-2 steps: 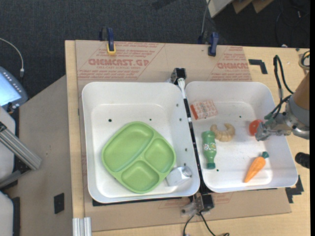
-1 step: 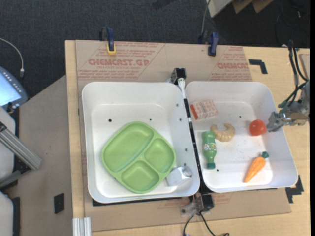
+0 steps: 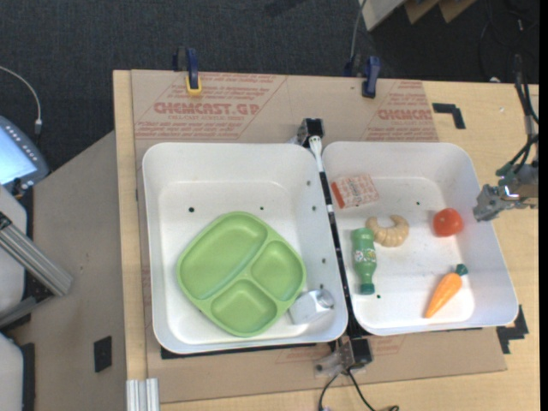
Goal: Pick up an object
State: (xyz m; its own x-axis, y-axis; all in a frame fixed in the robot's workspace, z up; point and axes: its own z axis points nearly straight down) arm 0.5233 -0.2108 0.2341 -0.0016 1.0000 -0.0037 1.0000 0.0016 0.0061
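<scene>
Your gripper (image 3: 495, 200) waits at the right bin's (image 3: 411, 163) edge, near the tomato (image 3: 447, 222); its state I cannot tell.

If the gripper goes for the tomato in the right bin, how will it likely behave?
The tomato looks round and smooth, so it may roll when nudged and could slip from two fingers. It lies near the right bin's wall, leaving little finger room on that side.
</scene>
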